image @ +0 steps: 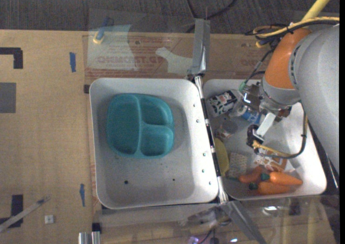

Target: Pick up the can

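The can (228, 128) is a small grey cylinder standing in the right bin (312, 181), near that bin's left wall, and I see its round top. My gripper (246, 109) hangs over the back half of the right bin, a little right of and behind the can. Nothing visibly links it to the can. The grey wrist with its orange band covers the bin's back right part.
A black-and-white carton (222, 102) lies behind the can. A yellow banana (221, 154), a snack packet (237, 162) and orange carrots (272, 182) fill the right bin's front. Something blue (249, 115) shows under the gripper. A teal divided plate (140, 125) sits in the left bin (156, 189).
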`<state>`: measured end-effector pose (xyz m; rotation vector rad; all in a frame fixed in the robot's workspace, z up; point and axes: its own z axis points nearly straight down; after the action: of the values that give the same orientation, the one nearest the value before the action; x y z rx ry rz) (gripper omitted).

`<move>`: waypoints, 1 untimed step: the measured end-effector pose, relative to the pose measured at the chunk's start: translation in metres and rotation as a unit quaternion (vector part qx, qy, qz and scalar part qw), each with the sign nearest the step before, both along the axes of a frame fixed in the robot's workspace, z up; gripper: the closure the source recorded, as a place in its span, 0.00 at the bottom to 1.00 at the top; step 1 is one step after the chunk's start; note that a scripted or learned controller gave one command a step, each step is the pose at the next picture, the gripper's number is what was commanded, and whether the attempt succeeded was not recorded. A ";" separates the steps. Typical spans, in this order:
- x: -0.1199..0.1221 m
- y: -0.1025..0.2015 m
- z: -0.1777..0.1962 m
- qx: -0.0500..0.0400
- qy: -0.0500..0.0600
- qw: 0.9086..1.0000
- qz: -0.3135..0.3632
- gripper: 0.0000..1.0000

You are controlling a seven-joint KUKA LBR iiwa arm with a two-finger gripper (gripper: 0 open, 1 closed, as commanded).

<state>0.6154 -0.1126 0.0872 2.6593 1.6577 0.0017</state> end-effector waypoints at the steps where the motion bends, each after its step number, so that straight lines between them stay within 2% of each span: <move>1: 0.002 0.003 0.008 0.000 0.001 1.000 0.004 1.00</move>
<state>0.6171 -0.1094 0.0949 2.6530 1.6691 -0.0007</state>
